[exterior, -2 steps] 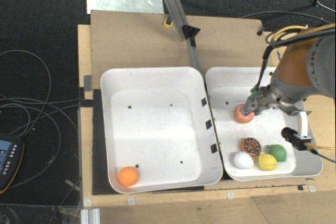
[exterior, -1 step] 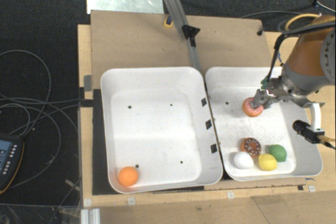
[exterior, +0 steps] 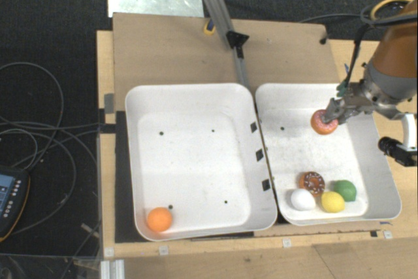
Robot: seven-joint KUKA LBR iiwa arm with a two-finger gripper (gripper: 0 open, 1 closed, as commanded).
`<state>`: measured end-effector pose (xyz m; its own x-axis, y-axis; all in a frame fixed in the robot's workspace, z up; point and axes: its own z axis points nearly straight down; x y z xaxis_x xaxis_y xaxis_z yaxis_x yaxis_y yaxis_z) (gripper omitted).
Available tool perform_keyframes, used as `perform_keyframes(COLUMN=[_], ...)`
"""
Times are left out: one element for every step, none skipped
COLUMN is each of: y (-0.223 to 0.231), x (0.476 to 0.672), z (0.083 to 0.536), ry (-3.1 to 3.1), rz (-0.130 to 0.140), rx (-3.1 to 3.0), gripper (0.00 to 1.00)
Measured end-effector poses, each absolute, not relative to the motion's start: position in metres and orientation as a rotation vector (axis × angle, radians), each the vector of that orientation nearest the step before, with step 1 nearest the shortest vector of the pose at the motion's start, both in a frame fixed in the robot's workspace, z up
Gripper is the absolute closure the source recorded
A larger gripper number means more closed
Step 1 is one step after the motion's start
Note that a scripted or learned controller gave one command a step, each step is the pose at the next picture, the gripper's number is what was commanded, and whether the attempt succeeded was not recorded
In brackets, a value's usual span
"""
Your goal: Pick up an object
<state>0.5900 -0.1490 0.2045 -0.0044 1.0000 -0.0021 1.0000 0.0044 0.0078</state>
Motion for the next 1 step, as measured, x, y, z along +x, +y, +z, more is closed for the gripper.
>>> perform_keyframes(y=[-0.1062], x=[0.5742], z=[0.2172], ry=[2.231], rz=[0.004], rx=[2.211], gripper=[1.00])
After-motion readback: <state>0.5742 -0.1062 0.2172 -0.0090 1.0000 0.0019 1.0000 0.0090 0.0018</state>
